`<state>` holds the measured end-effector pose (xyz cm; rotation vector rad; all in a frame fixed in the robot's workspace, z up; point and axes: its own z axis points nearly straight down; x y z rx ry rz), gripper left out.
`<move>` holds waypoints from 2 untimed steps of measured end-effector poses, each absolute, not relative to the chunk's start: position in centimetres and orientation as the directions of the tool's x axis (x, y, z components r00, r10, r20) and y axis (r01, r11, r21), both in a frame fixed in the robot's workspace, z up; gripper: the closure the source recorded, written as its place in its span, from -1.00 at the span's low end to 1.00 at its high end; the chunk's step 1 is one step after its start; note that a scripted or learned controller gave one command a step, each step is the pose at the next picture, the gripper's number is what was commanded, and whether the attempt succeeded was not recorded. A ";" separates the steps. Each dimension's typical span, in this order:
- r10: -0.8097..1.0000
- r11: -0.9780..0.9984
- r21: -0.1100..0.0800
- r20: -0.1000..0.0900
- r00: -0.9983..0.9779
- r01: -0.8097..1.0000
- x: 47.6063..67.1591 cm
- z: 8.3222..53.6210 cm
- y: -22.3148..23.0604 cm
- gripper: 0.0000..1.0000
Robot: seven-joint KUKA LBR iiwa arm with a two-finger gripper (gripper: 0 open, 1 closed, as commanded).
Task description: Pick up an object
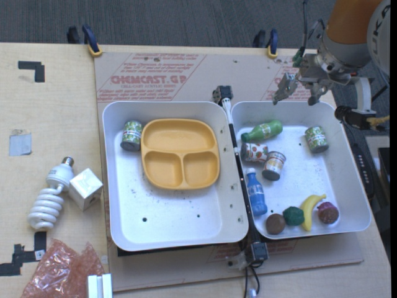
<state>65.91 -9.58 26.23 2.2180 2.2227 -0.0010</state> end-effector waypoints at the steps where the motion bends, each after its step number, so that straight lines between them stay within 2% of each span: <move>1: 1.000 -0.001 0.000 -0.001 0.001 1.000 63.4 11.5 -11.6 -1.00; 2: 1.000 0.000 0.002 -0.002 0.000 1.000 65.9 15.0 -16.6 -1.00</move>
